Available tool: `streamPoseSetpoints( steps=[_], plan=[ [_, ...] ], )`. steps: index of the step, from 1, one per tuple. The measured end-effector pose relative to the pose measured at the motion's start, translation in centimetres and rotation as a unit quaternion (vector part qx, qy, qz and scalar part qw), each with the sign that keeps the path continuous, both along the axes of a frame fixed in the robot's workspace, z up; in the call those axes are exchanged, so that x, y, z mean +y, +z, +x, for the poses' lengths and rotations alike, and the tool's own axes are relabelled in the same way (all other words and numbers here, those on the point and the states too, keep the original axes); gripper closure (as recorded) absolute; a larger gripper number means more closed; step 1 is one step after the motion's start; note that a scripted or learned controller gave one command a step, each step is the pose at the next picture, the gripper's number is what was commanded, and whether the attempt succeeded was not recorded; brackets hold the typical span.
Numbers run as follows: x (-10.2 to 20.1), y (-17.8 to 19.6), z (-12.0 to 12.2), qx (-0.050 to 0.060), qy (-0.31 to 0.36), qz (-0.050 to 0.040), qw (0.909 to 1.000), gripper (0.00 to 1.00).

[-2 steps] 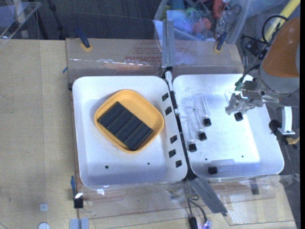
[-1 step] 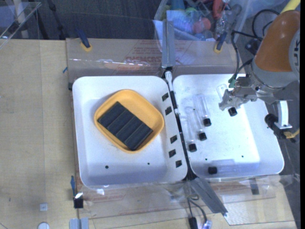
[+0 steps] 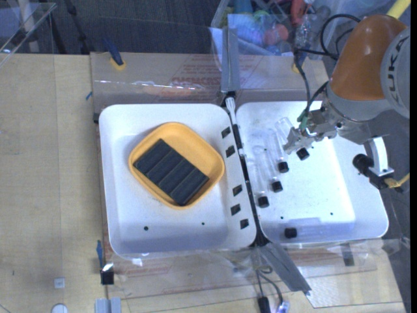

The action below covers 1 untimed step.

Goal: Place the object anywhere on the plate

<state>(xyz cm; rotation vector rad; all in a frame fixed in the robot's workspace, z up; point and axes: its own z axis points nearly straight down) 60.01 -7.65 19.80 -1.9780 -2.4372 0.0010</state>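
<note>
A yellow, rounded-square plate [image 3: 144, 145] lies in the left white bin [image 3: 120, 227]. On it rests a dark grey ridged slab [image 3: 171, 169], lying flat and slanted across the plate's middle. My gripper [image 3: 290, 139] hangs over the upper middle of the right bin [image 3: 339, 207], well to the right of the plate and apart from the slab. Nothing is visible in its grasp. The grey arm with the orange band [image 3: 368, 57] comes in from the upper right.
A raised divider [image 3: 240, 175] with small black tabs runs between the bins. Small black marks dot the right bin's floor. A clear box of colourful toys [image 3: 273, 5] stands behind the bins. Cables hang near the wrist.
</note>
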Motion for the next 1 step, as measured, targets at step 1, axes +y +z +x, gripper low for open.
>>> streamPoseSetpoints(
  steps=[1],
  plan=[
    [2.61,0.02,3.2,-0.003,0.067,-0.0008,0.9977,1.0]
  ],
)
